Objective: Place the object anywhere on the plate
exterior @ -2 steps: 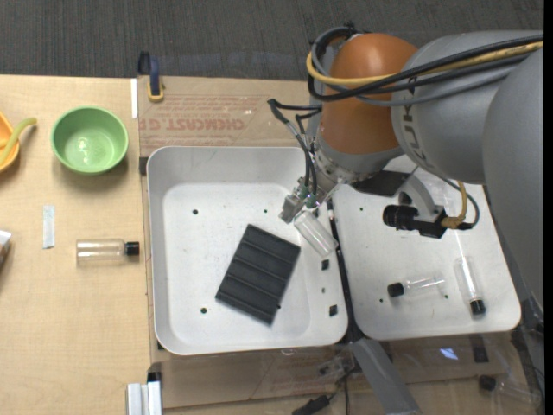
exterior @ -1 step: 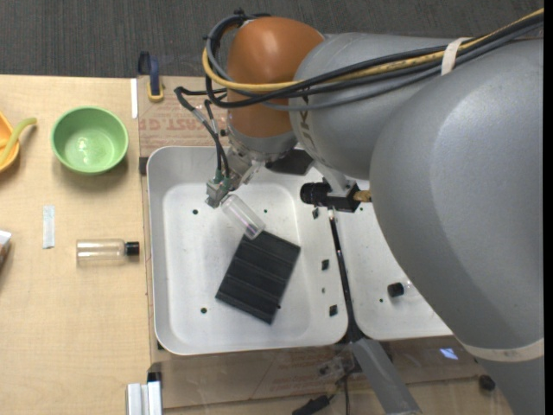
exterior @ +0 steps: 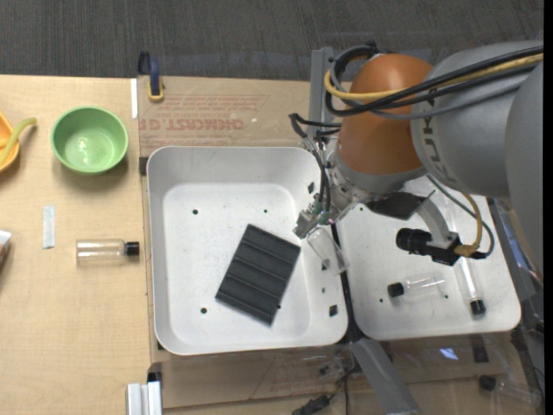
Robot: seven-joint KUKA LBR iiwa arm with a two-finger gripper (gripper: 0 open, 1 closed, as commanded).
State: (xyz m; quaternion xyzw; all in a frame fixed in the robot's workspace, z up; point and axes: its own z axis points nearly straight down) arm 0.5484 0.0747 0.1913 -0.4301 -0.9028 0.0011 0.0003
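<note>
A black ribbed rectangular plate (exterior: pixel 257 273) lies tilted on the floor of the left white bin (exterior: pixel 177 188). My gripper (exterior: pixel 315 229) hangs low over that bin's right edge, just up and to the right of the plate's top corner, close to the wall shared by the two bins. The arm's orange band and grey wrist cover the area above it. In the right bin (exterior: pixel 501 314) lie two clear vials: one with a black cap (exterior: pixel 421 286) near the middle, and another (exterior: pixel 471 289) to its right.
On the wooden bench left of the bins stand a green bowl (exterior: pixel 90 139), a clear bottle with a black cap (exterior: pixel 105 249), a small white strip (exterior: pixel 48 227) and an orange item (exterior: pixel 5 142) at the left edge. A blue clamp (exterior: pixel 149 74) sits at the back.
</note>
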